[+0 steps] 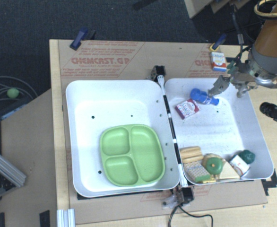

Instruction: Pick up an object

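Your tool [217, 90] sits low in the right bin [252, 126], one finger reaching toward the blue object [202, 97] just beside its tip; you cannot tell how far it is parted, and nothing shows gripped. Closing off-centre, you would likely nudge the piece toward the red packet [186, 109] beyond it.

Single fixed camera above bench [129, 51], slanted downward, both white bins [82, 103] in frame.
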`<state>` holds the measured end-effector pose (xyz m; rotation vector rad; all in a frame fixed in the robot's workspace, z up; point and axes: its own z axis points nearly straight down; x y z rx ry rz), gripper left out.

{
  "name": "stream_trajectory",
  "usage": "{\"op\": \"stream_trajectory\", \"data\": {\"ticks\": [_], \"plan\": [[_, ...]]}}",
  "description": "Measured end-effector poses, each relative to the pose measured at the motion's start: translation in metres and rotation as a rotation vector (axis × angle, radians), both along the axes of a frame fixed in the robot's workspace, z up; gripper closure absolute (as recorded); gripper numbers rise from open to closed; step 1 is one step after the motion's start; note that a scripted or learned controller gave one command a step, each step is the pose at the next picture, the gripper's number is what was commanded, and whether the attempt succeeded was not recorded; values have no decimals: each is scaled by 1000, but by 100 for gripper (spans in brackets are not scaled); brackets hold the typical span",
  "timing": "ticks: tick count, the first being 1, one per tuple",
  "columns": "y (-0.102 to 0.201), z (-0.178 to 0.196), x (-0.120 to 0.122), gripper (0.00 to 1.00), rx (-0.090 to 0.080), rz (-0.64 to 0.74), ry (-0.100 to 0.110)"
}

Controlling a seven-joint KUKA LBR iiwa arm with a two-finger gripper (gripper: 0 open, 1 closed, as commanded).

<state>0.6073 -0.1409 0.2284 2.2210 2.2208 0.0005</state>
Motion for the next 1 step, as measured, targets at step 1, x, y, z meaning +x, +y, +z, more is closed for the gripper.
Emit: {"op": "stream_trajectory", "data": {"ticks": [1], "plan": [[-4,-74,59,0,1,1,1]]}}
